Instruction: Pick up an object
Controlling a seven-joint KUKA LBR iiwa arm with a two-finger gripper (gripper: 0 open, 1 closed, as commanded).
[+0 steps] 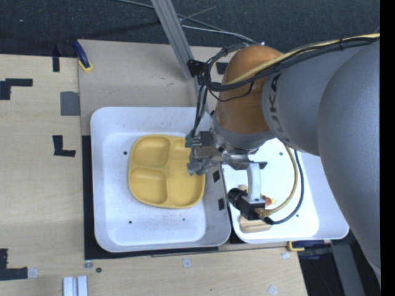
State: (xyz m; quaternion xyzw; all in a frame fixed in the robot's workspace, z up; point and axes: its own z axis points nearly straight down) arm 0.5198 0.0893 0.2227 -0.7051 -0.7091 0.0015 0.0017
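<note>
Yellow divided plate [162, 177] lies flat in the left bin [111, 227], toward its right wall. End effector [199, 156] sits over the plate's right rim; grip state indeterminable. Judged: pickup not yet completed.

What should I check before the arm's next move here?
1. Target in view: yellow divided plate in the left bin: ok.
2. Plate flat, inside the bin walls: ok.
3. Gripper over the plate's right edge: ok.
4. Plate between the fingers: cannot tell.
5. Cables clear of the right bin: not ok, one loops over it.
</note>
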